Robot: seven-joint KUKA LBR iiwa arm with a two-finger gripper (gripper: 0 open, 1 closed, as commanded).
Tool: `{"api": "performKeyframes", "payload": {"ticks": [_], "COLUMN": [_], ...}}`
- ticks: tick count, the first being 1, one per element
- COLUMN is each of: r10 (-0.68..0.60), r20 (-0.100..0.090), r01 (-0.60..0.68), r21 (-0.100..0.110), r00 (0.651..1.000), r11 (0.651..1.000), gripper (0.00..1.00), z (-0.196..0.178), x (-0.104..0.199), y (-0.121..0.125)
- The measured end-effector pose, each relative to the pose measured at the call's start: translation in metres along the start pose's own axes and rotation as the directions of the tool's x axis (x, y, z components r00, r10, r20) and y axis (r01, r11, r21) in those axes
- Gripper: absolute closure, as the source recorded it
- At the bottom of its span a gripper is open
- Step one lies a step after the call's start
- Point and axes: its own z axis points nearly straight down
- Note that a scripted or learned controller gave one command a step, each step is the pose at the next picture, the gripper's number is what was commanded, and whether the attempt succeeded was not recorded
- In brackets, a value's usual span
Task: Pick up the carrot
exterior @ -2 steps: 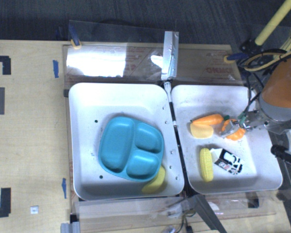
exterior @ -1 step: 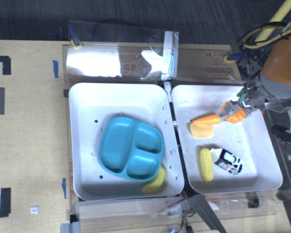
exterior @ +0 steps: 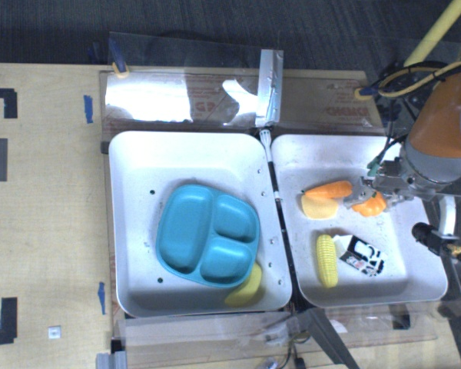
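Note:
The orange carrot [exterior: 328,194] lies in the right bin [exterior: 422,283], near its upper middle, with a paler yellow-orange end pointing left. My gripper [exterior: 374,191] is low over the bin, right at the carrot's right end. A small bright orange piece [exterior: 371,205] shows just under the gripper; I cannot tell whether it belongs to the carrot or is a separate thing. The gripper body hides the contact area.
A yellow corn cob [exterior: 326,260] and a small black-and-white item [exterior: 363,256] lie in the right bin's front part. The left bin [exterior: 131,167] holds a blue divided plate [exterior: 207,234], with a yellow object [exterior: 247,287] at its front right edge.

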Motion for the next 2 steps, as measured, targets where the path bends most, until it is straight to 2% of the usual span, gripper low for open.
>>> {"api": "performKeyframes", "payload": {"ticks": [1, 2], "r10": [-0.132, -0.178], "r20": [0.002, 0.000], "r01": [0.132, 0.178], "r21": [-0.007, -0.002], "r00": [0.991, 0.984], "r11": [0.991, 0.984], "gripper": [1.00, 1.00], "z": [-0.043, -0.042], "x": [0.079, 0.148], "y": [-0.013, -0.021]}}
